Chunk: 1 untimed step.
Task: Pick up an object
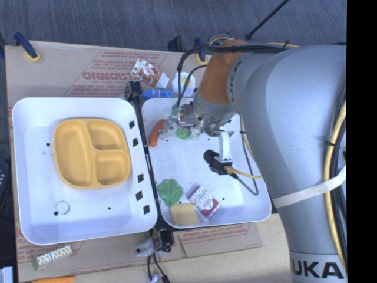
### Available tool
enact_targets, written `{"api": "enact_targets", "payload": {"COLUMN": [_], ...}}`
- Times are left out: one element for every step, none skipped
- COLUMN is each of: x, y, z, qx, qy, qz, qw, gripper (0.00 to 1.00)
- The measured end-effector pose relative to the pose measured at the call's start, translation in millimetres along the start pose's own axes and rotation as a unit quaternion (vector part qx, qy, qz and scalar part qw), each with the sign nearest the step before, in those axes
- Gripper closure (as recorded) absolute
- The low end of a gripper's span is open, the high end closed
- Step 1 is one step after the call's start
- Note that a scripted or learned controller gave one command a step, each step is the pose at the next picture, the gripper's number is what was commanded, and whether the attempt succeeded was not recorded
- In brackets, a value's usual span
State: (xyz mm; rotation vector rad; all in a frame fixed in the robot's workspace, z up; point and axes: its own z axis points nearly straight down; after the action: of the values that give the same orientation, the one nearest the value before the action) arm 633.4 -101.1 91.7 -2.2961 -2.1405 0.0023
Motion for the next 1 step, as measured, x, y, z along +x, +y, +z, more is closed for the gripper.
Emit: {"api": "enact_targets", "payload": {"x": [4.8], "y": [20.3], "z": [-1.9], "qx": [0.004], "qy": [-0.004], "qz": [-0.121], "qw": [0.9927], "gripper": [0.0]}}
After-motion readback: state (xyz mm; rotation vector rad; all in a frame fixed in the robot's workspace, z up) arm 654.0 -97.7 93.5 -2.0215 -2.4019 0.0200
